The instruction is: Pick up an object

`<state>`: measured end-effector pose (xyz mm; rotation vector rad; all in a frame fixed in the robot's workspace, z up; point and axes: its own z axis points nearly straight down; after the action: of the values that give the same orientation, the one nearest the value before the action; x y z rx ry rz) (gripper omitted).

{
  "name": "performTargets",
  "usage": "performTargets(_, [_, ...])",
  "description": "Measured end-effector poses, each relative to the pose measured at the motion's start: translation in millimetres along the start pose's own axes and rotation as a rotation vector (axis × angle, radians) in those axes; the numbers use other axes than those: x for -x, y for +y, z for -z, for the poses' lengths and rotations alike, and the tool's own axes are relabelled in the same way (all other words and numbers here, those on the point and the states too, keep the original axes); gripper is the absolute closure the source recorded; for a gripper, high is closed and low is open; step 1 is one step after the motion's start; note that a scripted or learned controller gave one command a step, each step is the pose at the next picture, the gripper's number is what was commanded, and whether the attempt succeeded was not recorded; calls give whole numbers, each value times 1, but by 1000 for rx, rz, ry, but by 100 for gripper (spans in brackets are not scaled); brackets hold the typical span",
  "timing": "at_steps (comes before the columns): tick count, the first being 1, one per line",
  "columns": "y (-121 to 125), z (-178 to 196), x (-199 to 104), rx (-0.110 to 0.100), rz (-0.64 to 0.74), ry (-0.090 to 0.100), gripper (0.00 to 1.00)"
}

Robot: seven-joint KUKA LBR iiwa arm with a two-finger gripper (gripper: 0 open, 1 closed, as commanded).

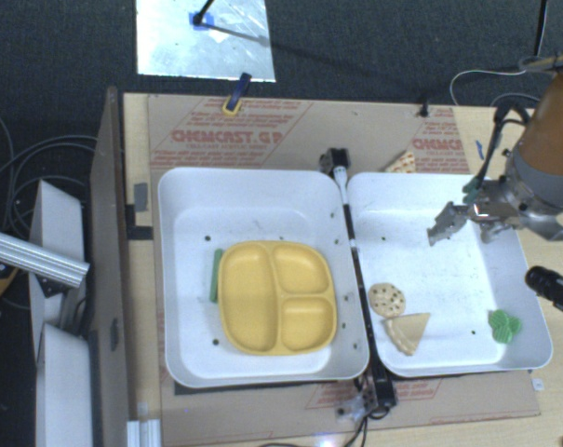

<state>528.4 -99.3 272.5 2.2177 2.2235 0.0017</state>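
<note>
Gripper [446,226]: over right bin [449,194], upper part; whether clenched or released, cannot tell; carries nothing visible.
Nearest objects: cookie [386,298] and tan wedge [408,331], touching, toward bin's front-left corner, below-left of gripper.
Alternative: green piece [503,325], front-right corner.

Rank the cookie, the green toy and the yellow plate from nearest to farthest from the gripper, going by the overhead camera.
From the gripper, over the right bin:
1. Cookie, right bin, near the divider, below and left of the gripper.
2. Green toy, right bin's near right corner; only a bit farther than the cookie.
3. Yellow plate, left bin, clearly farthest.
</note>
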Motion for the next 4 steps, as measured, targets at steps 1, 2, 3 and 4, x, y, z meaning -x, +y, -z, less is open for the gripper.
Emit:
performTargets(1, [-35, -111, 4, -10, -3, 2, 0])
performTargets(2, [-41, -189, -3, 3, -3, 4, 0])
performTargets(3, [32, -172, 76, 10, -4, -7, 0])
performTargets(4, [24, -137, 18, 2, 6, 2, 0])
